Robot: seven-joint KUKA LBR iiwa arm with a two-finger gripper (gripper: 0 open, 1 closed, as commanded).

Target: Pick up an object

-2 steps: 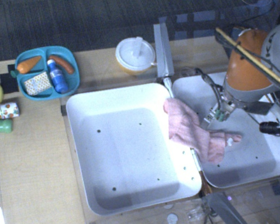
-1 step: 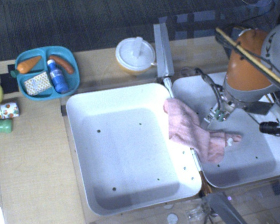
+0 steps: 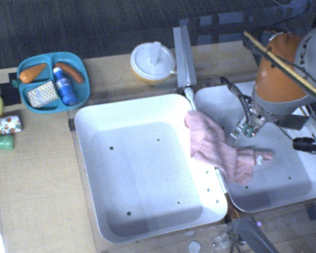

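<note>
Camera view: pink cloth [image 3: 217,148] draped over the wall between both bins. Hand [image 3: 248,128] hovers just right of it; grip state unreadable. Risk: cloth snags on the wall, slips free.

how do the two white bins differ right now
The left bin looks wider and squarer than the right bin. The pink cloth drapes over their shared wall, with only an edge in the left bin while its crumpled bulk lies in the right bin. The arm and its hand hang over the right bin, not the left bin. Both are shallow, white, with small dark dots on the floor.
</note>
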